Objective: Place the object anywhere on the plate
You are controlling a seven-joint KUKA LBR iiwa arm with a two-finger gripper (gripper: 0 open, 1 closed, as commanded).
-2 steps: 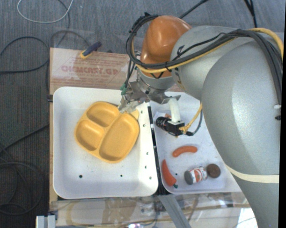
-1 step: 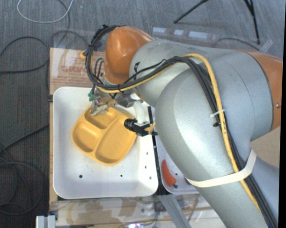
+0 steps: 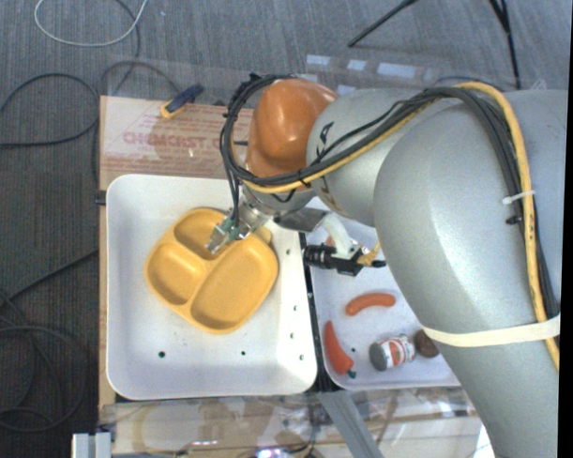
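Over the left bin, the claw is poised at the yellow plate, near the ridge where its upper compartments meet. Whether the claw is apart or together can't be told; something greenish is glimpsed at the tip, too small to be identified. The task's object can't be picked out w/ certainty: it may be that greenish speck, or one of the items in the right bin.

Risks, as judged: if nothing is truly gripped, a release here would leave the plate bare; if the tip is pressed lower, the plate could be shoved or tipped on its rim.

Count: 2 white bins; 1 divided plate w/ 3 compartments; in the right bin, 2 orange sausage-like pieces, 1 small can, 1 dark round item, approx.
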